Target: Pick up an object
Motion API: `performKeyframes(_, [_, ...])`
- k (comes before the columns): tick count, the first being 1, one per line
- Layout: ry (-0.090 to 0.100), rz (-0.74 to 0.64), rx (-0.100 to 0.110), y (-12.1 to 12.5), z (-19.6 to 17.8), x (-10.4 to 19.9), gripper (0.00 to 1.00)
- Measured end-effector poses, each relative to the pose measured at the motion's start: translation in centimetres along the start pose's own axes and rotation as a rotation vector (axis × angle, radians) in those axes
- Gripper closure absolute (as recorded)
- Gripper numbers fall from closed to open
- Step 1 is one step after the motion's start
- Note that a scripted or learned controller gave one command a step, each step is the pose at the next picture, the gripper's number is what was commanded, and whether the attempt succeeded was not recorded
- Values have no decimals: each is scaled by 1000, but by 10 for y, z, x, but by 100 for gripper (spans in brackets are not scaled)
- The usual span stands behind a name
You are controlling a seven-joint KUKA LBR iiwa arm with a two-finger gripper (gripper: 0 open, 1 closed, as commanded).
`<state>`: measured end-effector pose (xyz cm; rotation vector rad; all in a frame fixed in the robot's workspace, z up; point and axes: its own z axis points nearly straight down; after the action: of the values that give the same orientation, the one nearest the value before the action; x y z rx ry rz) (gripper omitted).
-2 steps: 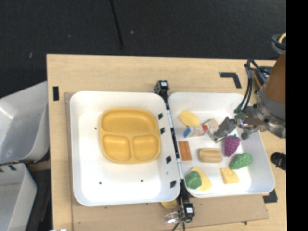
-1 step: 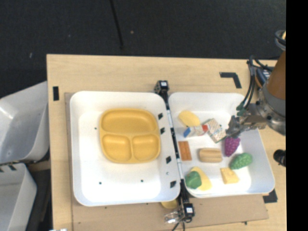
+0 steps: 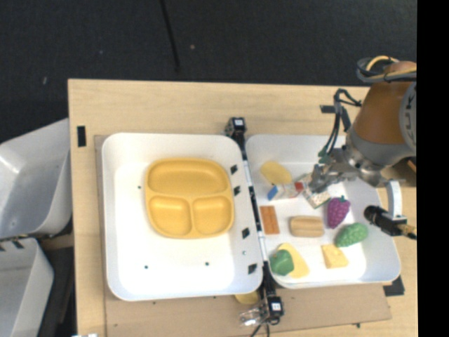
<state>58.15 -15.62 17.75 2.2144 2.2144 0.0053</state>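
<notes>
One small purple bunch of toy plastic grapes (image 3: 338,210) lies at about four o'clock, just beside the gripper (image 3: 320,186), whose grip state I cannot tell.

Purple grape bunch (image 3: 338,210) lies in right bin (image 3: 379,269) (toy, by look), beside tan bread loaf (image 3: 306,226).
</notes>
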Motion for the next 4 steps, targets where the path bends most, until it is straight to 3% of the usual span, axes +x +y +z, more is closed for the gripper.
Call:
performKeyframes(1, [5,-8,8,-24,-41,101,100])
performKeyframes(2, [6,-6,13,-61,-29,176,100])
performKeyframes(3, [8,-11,1,-36,-103,266,100])
performKeyframes(4, [6,-7,6,-38,-159,334,100])
